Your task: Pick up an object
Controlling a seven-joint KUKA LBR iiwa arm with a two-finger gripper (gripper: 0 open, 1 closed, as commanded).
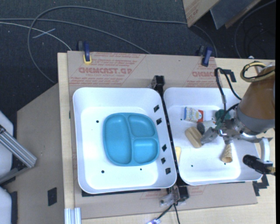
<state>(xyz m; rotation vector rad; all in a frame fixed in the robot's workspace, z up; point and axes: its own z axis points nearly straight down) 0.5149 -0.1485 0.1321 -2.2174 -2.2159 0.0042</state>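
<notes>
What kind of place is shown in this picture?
Probably a robotics lab bench for grasping trials. Two white bins sit on a clamped board, loose cables run over dark carpet, and a robot arm lowers its hand toward small objects.

1. A blue divided plate (130,138) is lying in the left bin (83,131), its three compartments facing up; it is sitting near the bin's middle.
2. Two blue clamps (87,52) are gripping the far edge of the bench board (118,68); red lettering is running across that board.
3. Thin cables (48,30) are trailing over the dark floor behind the bench; a cardboard piece (199,11) is lying at the top edge.
</notes>
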